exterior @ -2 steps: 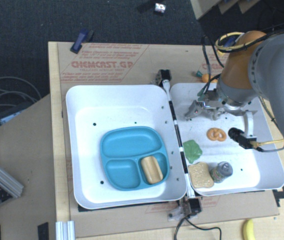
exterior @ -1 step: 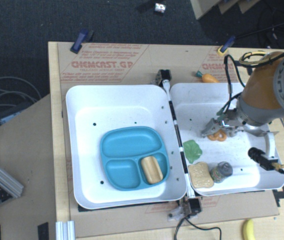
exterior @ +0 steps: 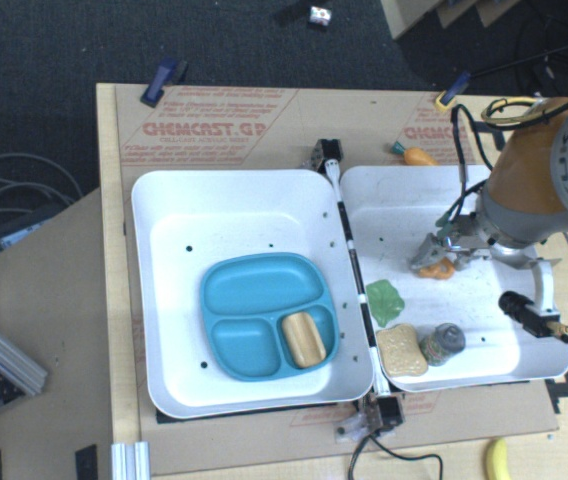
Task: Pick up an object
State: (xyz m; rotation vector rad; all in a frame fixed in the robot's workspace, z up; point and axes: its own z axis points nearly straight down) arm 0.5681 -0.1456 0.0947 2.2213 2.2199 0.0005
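My gripper [exterior: 432,255] is low in the right bin [exterior: 394,193], near its middle. A small orange object [exterior: 443,269] lies right under and beside its tip, touching or nearly touching it. Closer to the front of the same bin are a green piece [exterior: 384,301], a tan speckled block [exterior: 401,350] and a small grey round object [exterior: 445,341]. The grey arm with its orange band [exterior: 526,173] reaches in from the right.
The left bin [exterior: 164,268] holds a blue divided plate [exterior: 254,293] with a tan roll [exterior: 303,338] in its lower right compartment. A black clip [exterior: 328,153] joins the bins at the back. Outside the bins, an orange item [exterior: 419,155] rests on the board.
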